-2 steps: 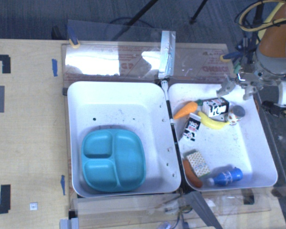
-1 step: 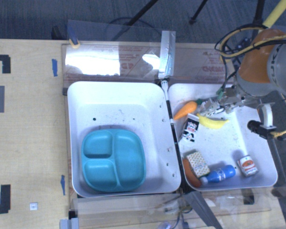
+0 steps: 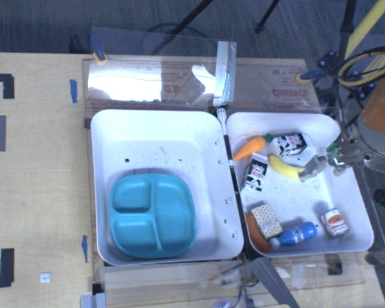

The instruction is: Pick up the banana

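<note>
The yellow banana (image 3: 284, 167) lies in the upper middle of the right bin (image 3: 353, 191), curved, with its right end pointing toward the arm. My gripper (image 3: 314, 165) comes in from the right edge and sits low at that right end of the banana, touching or almost touching it. The banana still rests on the bin floor.
Around the banana are an orange carrot (image 3: 250, 147), two black-and-white cartons (image 3: 289, 144) (image 3: 257, 174), a patterned box (image 3: 266, 219), a blue bottle (image 3: 297, 234) and a small can (image 3: 334, 223). The left bin (image 3: 154, 133) holds a blue divided plate (image 3: 153, 215).
</note>
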Motion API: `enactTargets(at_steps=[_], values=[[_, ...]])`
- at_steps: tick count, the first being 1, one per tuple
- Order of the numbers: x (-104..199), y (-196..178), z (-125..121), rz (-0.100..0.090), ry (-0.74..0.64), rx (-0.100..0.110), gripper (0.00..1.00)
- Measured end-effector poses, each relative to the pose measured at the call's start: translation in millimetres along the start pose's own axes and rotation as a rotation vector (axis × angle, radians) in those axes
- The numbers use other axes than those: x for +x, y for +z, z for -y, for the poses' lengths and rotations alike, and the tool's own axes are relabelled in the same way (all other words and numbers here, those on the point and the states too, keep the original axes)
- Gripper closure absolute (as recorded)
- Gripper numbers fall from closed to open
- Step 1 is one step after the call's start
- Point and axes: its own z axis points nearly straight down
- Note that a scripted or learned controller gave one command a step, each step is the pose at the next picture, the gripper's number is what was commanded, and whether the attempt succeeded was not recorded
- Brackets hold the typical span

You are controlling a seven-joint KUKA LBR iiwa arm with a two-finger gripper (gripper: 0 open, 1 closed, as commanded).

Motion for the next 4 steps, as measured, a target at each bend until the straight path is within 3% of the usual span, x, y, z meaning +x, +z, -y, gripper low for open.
enactTargets(at_steps=[1,2,3,4], values=[[-36.8,-15.9,-33.6,0.005,-0.279,-0.006,0.00],[-5.3,-99.5,-36.8,0.006,-0.602,-0.007,0.00],[-5.8,-99.4,-36.5,0.006,-0.602,-0.006,0.00],[19.1,-25.9,-104.1,0.006,-0.726,-0.006,0.00]])
